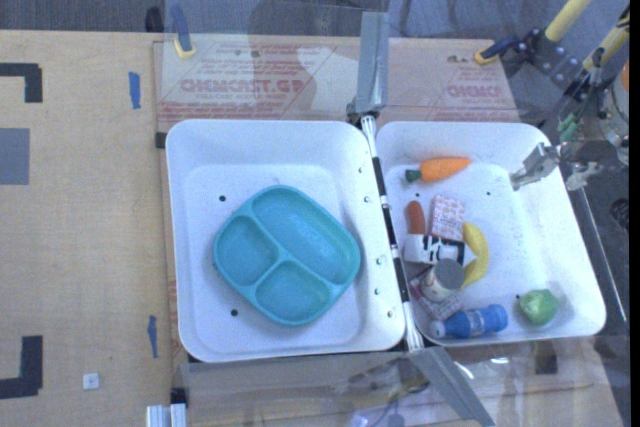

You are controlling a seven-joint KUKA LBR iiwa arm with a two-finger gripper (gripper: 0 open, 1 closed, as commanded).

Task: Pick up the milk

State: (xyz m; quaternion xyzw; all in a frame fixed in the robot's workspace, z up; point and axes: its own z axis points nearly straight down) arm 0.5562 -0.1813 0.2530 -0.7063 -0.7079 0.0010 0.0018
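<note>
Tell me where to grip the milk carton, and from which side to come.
Grip the milk carton across its long flat body, coming from above. It seems to lie flat in the right bin, with the banana close at its right and the hot dog at its left, so a side approach looks crowded.

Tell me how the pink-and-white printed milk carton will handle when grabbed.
The pink-and-white milk carton lies flat on a broad face, so it probably won't roll. It is shorter than the yellow banana beside it, so likely light. Crowded by banana and red sausage, it may nudge them if pushed.
</note>
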